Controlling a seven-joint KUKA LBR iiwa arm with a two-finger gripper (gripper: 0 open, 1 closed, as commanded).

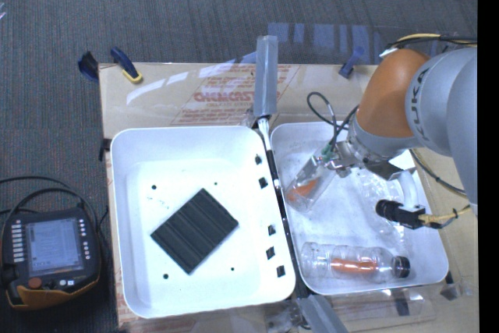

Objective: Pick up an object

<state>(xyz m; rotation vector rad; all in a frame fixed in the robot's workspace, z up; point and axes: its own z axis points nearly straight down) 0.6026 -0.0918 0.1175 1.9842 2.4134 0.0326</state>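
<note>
From the overhead camera, we're looking at the gripper (321, 165) low in the right bin (437, 246), right at a small clear object with an orange patch (304, 187) near the bin's left wall. Whether the claw is spread or clamped we cannot tell; its tips are too blurred against the plastic.

Risk, as we judge it: the clear thing looks slick and sits close to the wall, so it could squirt sideways or the claw could foul the rim.

Counting: one clear bottle with an orange insert (355, 261) lying along the near edge, one small clear object, and one dark ribbed pad (195, 230) in the left bin (132, 168).
</note>
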